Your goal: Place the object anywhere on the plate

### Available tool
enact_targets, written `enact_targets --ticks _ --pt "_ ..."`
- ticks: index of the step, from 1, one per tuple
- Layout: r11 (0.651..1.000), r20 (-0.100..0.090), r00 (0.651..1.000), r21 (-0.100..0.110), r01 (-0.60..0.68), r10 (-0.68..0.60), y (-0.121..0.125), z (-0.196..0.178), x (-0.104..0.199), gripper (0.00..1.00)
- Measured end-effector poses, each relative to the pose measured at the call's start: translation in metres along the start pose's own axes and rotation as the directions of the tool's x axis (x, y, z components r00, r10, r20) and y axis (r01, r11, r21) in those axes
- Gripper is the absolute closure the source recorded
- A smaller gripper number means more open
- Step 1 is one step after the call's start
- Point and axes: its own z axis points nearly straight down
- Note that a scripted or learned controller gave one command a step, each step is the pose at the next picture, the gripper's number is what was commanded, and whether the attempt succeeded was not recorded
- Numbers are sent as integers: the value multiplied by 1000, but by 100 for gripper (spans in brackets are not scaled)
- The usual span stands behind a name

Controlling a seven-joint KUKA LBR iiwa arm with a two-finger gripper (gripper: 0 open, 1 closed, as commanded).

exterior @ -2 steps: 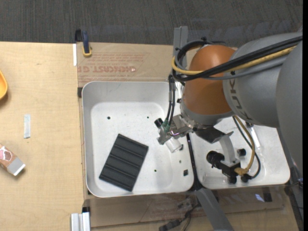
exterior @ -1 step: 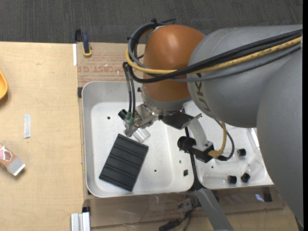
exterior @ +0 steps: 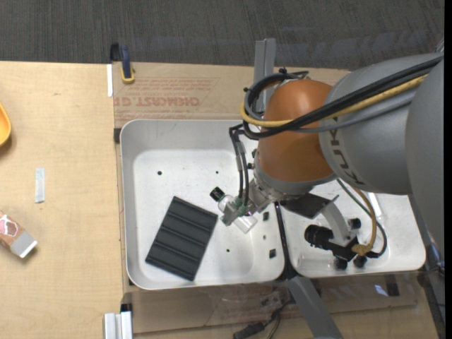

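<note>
grey arm (exterior: 395, 133) with orange band (exterior: 296, 140): largest item, entering from the right. it covers the inner sides of both bins and the wall between them.

tool (exterior: 237, 216): below the orange band, low over the left bin (exterior: 127, 189), toward that bin's right side. open or closed: cannot tell. the wrist hides much of it, and the tip reads as a small pale and metal blur.

black slab (exterior: 181, 239): one item. flat rectangle, matt black, with raised ribs running along its length. lies flat on the floor of the left bin, in the lower left part, turned at a slant. lower end near the bin's front wall; upper right corner just beside the tool. contact between the two: cannot tell.

small black piece (exterior: 217, 194): above the slab's upper corner, close to the tool. too small to make out.

dark specks (exterior: 159, 173): scattered on the left bin's floor. too small to identify.

right bin (exterior: 402, 260): largely covered by the arm.

counter (exterior: 63, 274): pale wood, left of the bins. bears a pale strip (exterior: 39, 186); a red and white wrapped item (exterior: 15, 236), cut off at the left edge; an orange item (exterior: 3, 127), also cut off, shape unclear.

cardboard sheet (exterior: 166, 94): behind the left bin, red print, hard to read.

clamp (exterior: 126, 66): blue and yellow, at the cardboard's left end.
</note>
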Motion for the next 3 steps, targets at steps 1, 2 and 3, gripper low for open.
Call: enact_targets --ticks 1,2,3 --pt "1000 1 1000 -1 -27 27 37 6 74 100" --pt "991 2 991 -3 137 -137 13 -44 37 100" --pt "991 2 991 -3 137 -137 13 -44 37 0"
